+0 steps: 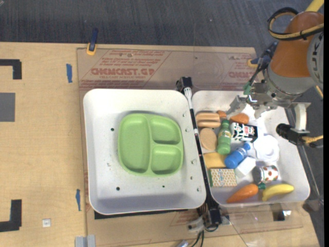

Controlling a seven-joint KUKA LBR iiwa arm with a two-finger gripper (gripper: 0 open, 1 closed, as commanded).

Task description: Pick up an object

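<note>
Over right bin (303,181), arm (295,55) angles tool (248,104) downward.

green tray (150,143) | white bins (97,138) | yellow banana (278,191) — orange carrot (242,192) — green bottle (224,138)

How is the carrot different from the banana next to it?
The carrot is orange with a green end; the banana is yellow. The carrot looks straight and thick, while the banana is curved and slimmer. The carrot lies left of the banana. Both are toy foods at the near end of the right bin.
</note>
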